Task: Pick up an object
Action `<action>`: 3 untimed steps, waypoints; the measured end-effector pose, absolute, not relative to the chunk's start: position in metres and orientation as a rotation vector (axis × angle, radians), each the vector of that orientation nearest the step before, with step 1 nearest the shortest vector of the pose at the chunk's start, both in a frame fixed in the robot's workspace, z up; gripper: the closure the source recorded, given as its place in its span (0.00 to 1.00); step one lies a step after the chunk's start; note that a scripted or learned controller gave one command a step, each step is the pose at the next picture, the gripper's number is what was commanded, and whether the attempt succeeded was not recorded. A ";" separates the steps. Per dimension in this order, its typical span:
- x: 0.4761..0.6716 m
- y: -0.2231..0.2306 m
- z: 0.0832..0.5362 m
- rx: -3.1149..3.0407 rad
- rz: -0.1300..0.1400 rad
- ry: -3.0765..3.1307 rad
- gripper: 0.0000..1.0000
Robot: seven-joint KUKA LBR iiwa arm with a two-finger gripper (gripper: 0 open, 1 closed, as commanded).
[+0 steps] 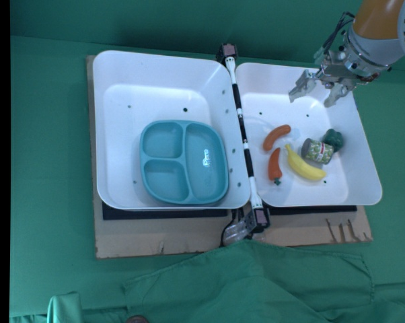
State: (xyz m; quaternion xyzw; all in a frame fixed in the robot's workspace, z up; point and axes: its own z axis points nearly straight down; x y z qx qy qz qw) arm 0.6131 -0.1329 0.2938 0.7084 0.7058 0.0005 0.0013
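Note:
In the right bin (364, 180) lie a sausage (276, 137), an orange carrot (275, 165), a yellow banana (303, 166), a small labelled can (317, 151) and a dark green broccoli piece (334, 138). My gripper (319, 91) hangs open above the bin's back part, fingers spread, with nothing between them. It is well behind the objects and apart from all of them.
The left bin (115, 79) holds a teal three-compartment plate (183, 161). A black-and-white bar (241, 126) runs between the bins. Green cloth surrounds the bench, with folds at the front.

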 end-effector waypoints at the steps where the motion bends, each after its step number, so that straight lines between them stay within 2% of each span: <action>1: 0.582 -0.113 0.190 2.221 0.004 2.213 0.00; 2: 0.583 -0.115 0.203 2.220 0.008 2.204 1.00; 3: 0.582 -0.074 0.343 2.222 0.003 2.215 1.00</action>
